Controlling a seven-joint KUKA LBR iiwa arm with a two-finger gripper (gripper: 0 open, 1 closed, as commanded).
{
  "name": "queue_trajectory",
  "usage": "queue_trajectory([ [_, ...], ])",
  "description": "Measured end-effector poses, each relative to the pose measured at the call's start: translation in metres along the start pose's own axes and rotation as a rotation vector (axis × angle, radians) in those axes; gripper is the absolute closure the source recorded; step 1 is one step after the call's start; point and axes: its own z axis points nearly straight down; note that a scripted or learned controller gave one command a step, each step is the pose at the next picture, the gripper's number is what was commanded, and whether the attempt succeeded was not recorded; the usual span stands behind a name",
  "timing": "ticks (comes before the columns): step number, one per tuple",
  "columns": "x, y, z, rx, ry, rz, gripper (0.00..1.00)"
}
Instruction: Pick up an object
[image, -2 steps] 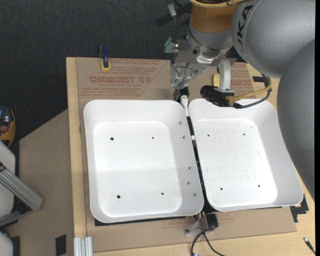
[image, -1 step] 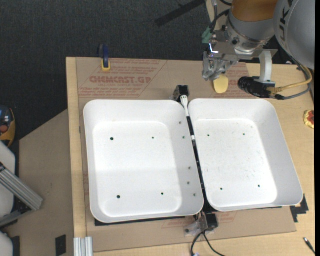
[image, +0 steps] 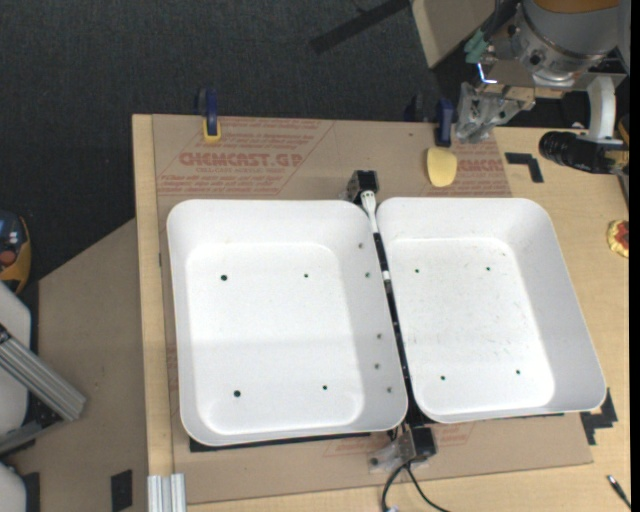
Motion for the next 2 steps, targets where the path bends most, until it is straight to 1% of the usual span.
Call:
queue_trajectory([
  [1,0.075,-0.003,0.076,0.018,0.007,-0.012,1.00],
  [2,0.003,-0.003,-0.007,-0.003,0.000,0.001,1.00],
])
